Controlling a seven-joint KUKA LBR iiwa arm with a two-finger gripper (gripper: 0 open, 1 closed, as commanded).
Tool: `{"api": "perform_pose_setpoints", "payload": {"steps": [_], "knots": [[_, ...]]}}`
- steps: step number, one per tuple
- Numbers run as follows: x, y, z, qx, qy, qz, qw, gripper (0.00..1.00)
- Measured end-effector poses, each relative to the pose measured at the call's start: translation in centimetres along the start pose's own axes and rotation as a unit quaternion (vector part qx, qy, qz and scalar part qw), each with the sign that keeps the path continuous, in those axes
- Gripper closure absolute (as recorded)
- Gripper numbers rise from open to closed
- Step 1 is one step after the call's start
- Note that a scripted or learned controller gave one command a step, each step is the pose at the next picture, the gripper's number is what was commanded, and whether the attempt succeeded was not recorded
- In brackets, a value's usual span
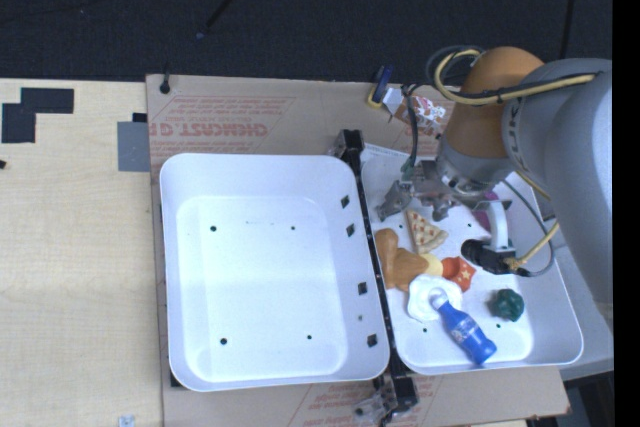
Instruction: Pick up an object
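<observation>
My gripper (416, 205) hangs over the upper left part of the right bin (560, 340), its two grey fingers spread open and nothing between them. Just below its fingertips lies a tan waffle-patterned wedge (426, 236). An orange-brown bread-like piece (395, 261) lies to the lower left of the wedge, against the bin's left wall. Further down are a small yellow piece (431, 265), a red piece (455, 272), a white round object (428, 303) and a blue bottle (469, 336). The arm hides the bin's upper right part.
A dark green lump (507, 305) sits at the right of the right bin, and a magenta thing (489, 215) peeks out beside the wrist. The left bin (170, 215) adjoins the right one, joined by black clips (352, 151).
</observation>
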State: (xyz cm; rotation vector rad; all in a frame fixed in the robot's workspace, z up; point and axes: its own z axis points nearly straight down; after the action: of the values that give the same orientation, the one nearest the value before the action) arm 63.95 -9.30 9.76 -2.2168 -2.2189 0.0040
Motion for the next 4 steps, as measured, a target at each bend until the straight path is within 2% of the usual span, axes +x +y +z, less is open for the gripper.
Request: {"api": "perform_pose_setpoints", "payload": {"steps": [1, 2, 3, 4], "knots": [[0.7, -4.6, 1.2, 0.002, 0.000, 0.002, 1.0000, 0.00], [1.2, -11.1, 1.1, 0.001, 0.000, 0.001, 1.0000, 0.00], [-3.3, -7.8, 1.0, -0.002, -0.001, 0.001, 1.0000, 0.00], [1.5, 0.5, 0.9, -0.005, -0.001, -0.003, 1.0000, 0.00]]}}
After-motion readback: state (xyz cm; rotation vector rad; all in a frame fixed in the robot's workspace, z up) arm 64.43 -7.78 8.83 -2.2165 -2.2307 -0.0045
